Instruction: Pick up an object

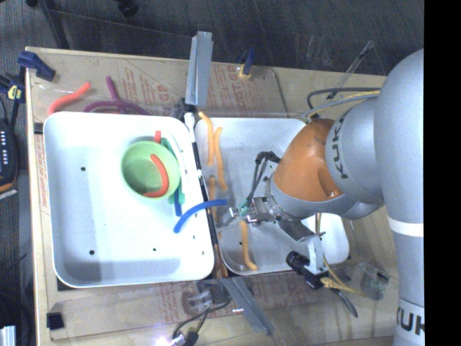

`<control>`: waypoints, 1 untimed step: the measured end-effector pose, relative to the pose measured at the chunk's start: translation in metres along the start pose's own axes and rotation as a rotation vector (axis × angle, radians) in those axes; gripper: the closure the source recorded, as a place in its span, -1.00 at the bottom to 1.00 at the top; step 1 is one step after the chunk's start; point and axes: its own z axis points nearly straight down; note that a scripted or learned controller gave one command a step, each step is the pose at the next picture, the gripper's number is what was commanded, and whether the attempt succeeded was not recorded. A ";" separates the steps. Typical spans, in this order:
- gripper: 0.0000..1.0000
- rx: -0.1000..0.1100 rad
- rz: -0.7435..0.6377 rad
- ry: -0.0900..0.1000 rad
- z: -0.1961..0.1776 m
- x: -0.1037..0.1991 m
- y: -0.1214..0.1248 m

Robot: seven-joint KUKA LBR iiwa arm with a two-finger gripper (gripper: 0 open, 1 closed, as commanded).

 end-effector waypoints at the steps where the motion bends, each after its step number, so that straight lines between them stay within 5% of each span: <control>1: 1.00 0.004 -0.007 0.003 -0.010 0.001 0.000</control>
